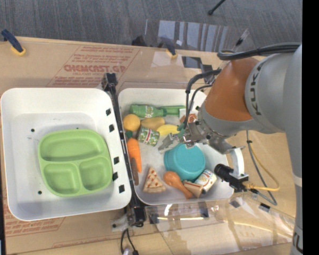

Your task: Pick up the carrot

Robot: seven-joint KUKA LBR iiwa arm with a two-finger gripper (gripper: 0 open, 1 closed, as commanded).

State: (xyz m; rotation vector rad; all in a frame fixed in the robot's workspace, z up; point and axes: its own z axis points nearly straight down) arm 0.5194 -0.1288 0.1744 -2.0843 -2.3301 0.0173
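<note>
The carrot [134,154] is orange and long, lying along the left wall of the right bin [149,95], pointing toward the front. My gripper [176,138] hangs over the middle of that bin, to the right of the carrot and apart from it, just above a teal bowl [185,162]. The arm's grey and orange wrist covers the bin's right part.
Around the carrot lie a yellow lemon [131,122], a green bottle [150,110], a small green can [148,136], a banana [167,129], a pizza slice [153,180] and a chicken drumstick [175,182]. The left bin [16,105] holds a green divided plate [74,162].
</note>
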